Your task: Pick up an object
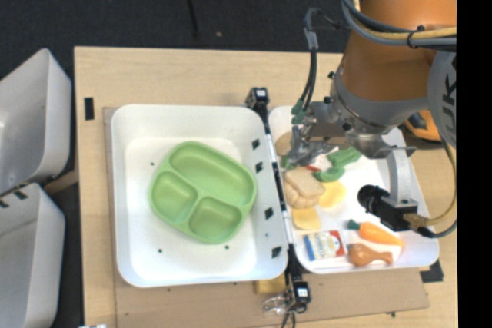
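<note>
My gripper (301, 152) hangs low over the upper left part of the right bin (425, 253), under the big orange wrist band. Directly below it lies a tan bread-shaped toy (302, 189). A green toy (338, 164) lies just to the gripper's right, with a bit of red beside it. Further down the bin are yellow pieces (307, 219), a white packet with blue and red print (323, 245), an orange carrot (380, 233) and a brown drumstick (367, 255). The arm hides the bin's upper part.
The left bin (131, 242) holds a green divided plate (202, 192). A black divider with clips (270, 188) runs between the bins. A black cylinder on the arm (378, 203) hangs over the right bin. White containers (31, 127) stand off the bench at left.
</note>
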Action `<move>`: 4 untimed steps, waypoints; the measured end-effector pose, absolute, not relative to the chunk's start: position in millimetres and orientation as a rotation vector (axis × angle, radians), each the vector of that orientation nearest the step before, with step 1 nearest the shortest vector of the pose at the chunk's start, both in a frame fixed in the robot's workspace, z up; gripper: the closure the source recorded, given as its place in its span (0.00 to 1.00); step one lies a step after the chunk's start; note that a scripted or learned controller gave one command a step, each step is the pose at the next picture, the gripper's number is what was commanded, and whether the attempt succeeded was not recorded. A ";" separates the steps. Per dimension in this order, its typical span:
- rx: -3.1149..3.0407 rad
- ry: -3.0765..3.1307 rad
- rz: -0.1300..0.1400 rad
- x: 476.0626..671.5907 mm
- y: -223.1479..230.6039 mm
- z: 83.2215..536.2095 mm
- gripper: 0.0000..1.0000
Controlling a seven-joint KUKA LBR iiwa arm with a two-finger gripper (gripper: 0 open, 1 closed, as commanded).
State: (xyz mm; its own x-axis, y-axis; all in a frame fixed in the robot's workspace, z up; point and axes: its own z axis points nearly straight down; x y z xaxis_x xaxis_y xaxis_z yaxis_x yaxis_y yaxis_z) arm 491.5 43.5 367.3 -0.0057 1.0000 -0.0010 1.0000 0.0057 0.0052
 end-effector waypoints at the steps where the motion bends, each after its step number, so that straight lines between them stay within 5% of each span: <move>1: 2.215 2.224 0.001 491.4 45.9 416.9 1.00; 2: 2.217 2.231 -0.013 490.5 72.2 349.0 1.00; 3: 2.217 2.226 -0.007 509.1 104.2 346.2 1.00; 4: 2.212 2.219 0.016 491.3 94.2 497.1 1.00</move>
